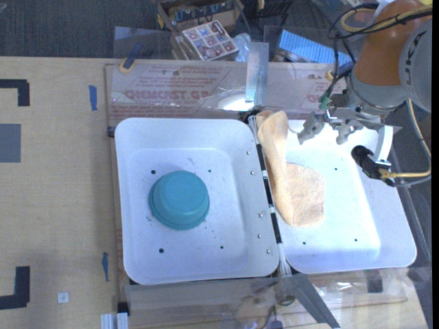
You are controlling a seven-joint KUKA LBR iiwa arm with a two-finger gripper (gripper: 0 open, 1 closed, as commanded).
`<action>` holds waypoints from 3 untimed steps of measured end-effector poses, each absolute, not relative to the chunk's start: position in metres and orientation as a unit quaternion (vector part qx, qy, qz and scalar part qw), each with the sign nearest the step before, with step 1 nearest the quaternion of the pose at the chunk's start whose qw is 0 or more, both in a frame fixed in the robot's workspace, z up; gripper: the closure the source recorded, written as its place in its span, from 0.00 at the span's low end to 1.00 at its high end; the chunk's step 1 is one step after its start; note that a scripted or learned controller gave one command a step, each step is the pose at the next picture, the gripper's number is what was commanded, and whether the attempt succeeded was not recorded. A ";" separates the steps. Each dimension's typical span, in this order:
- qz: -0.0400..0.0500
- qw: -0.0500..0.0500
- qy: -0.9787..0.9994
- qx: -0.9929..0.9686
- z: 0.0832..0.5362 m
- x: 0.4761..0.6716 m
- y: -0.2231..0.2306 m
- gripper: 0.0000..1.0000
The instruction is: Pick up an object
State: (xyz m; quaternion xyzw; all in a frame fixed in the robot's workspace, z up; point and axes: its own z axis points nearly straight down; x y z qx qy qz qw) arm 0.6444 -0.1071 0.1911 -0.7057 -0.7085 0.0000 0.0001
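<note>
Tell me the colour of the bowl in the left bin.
The bowl is teal blue, upside down; clearest in the camera view.

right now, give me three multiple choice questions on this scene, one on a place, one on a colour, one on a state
1. Where does the bowl sit?
A. in the left bin
B. in the right bin
C. on the wooden bench

2. What colour is the bowl?
A. red
B. teal
C. black

3. How does the cloth lie?
A. folded into a neat square
B. hanging from the claw
C. spread along the right bin's left side, its top end riding up the wall

Answers:
1. A, the bowl rests upside down on the left bin's floor.
2. B, it is teal against the white bin.
3. C, the tan cloth lies loose in the bin, apart from the claw.
</note>
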 end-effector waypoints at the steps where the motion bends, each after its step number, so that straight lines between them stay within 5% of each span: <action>1: 0.000 0.000 -0.659 -0.752 0.171 0.603 -0.196 0.00; 2: -0.002 -0.004 -0.715 -0.700 0.089 0.577 -0.142 0.00; 3: -0.003 -0.004 -0.766 -0.643 0.090 0.560 -0.098 0.00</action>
